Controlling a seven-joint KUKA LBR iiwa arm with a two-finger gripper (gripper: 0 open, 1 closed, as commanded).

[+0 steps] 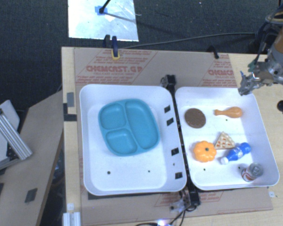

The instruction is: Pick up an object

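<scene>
The right bin (207, 96) holds several toy items: a brown round cookie (195, 118), a tan drumstick (228, 112), an orange pumpkin (204, 151), a waffle-like wedge (224, 141), a blue bottle (236, 153) and a small can (251, 172). My gripper (247, 84) hovers at the bin's far right corner, above and right of the drumstick, with nothing visibly between its fingers.
The left bin (92, 140) carries a blue three-compartment plate (128, 126). A black hinge strip (176, 131) runs between the bins. A cable (188, 39) crosses the bench behind them, and a metal rail (9, 131) stands at the left.
</scene>
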